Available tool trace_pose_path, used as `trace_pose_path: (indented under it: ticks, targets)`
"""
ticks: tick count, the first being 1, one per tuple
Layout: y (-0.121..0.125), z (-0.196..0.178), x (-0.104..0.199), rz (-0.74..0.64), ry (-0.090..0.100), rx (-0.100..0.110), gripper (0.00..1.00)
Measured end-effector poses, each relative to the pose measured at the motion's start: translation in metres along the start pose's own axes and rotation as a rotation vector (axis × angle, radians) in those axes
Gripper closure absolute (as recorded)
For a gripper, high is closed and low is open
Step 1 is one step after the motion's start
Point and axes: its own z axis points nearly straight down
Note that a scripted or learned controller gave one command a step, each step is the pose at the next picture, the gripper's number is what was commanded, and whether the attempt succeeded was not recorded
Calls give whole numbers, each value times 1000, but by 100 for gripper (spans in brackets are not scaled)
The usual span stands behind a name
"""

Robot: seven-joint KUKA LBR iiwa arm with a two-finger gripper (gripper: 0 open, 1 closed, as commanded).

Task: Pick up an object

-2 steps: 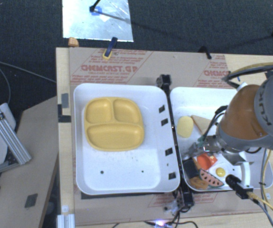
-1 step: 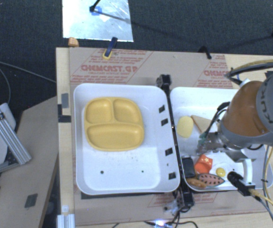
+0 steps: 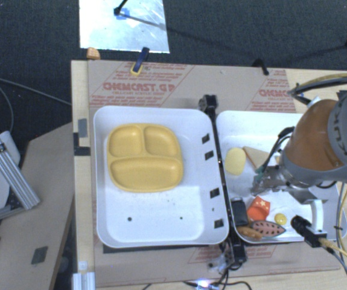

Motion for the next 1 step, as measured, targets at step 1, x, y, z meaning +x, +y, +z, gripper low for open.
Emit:
trace_pose_path:
  ticks: [1]
  targets:
    - [-4,-83,55,-9,2,-3,100]
